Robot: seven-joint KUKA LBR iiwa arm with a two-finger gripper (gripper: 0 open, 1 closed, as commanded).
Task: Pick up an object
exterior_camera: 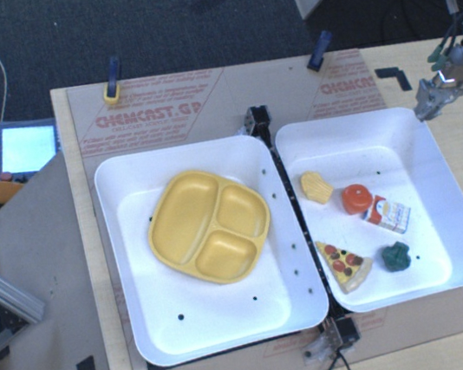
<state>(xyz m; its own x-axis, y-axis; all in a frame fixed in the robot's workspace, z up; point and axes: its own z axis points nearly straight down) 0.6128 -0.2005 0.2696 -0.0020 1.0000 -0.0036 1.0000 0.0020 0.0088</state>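
Two shallow white bins sit side by side on the table [101, 245], seen from the fixed camera above at a slant. The left bin [127, 241] holds a yellow divided plate [210, 225] with three compartments, lying flat a little above the bin's middle and turned at an angle to the bin's walls.

The right bin [443, 188] holds five small things, all loose on its floor. A pale yellow toy piece [316, 187] lies near the bin's left wall. To its right is a red-orange round toy [357, 196], and touching that on the lower right lies a small red and white carton [388, 214], tilted. Nearer the front edge, a toy pizza slice [345, 264] lies beside the left wall, its point toward the upper left. A dark green toy [396, 257] rests to the right of the slice, apart from it.

The pincer [432, 98] shows at the upper right, beyond the right bin's far right corner and off its floor, well apart from every toy. It is small and partly blurred here, so I cannot tell whether it is spread or pressed together. Nothing shows between its tips.

Two clamps, one yellow and blue [112, 81] and one blue [319, 51], grip the table's far edge.
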